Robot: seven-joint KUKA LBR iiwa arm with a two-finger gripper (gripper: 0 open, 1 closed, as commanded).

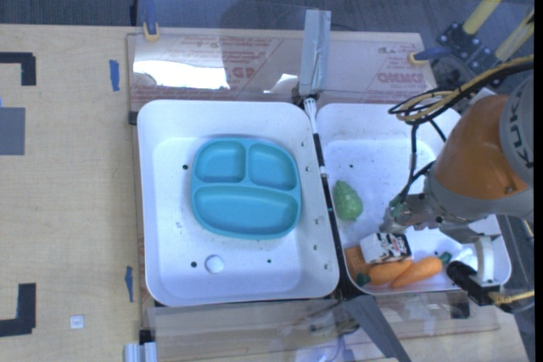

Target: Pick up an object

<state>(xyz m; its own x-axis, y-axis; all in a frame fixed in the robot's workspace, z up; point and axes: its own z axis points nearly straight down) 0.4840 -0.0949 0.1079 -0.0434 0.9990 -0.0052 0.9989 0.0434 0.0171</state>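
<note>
Item 1, likely pick: small white pkt [384, 247] w/ dark and red print, lying in right bin [366, 150], directly below pincer [397, 219] in the view and close to it; whether the two touch cannot be told. Pincer: low over bin floor, wide or narrow cannot be told from this angle since wrist and arm cover it; nothing seen held. Item 2: orange carrots [411, 271], just past the pkt on the side away from pincer, touching or nearly touching pkt, lying along bin's near wall. Item 3: green leafy lump [347, 200], view-left of pincer, apart from it, beside the wall shared w/ left bin [165, 182]. Further view-left of pincer, well apart: blue divided plate [246, 186] and small white disc [215, 264], both in left bin; prob. not in play for this try. Risks (judgement only): (a) pkt looks flat and thin, so a grasp may skate over it and come up w/ nothing; (b) pkt and carrots crowd each other, so an off-centre descent may catch both or shove carrots into the wall; (c) items sit near bin's near wall, little room, so pincer could strike wall or rim; (d) carrots are round and tapered, so they prob. roll or squirt out if gripped off-axis. Common cause: clutter, wall proximity, alignment not verifiable from this view.
</note>
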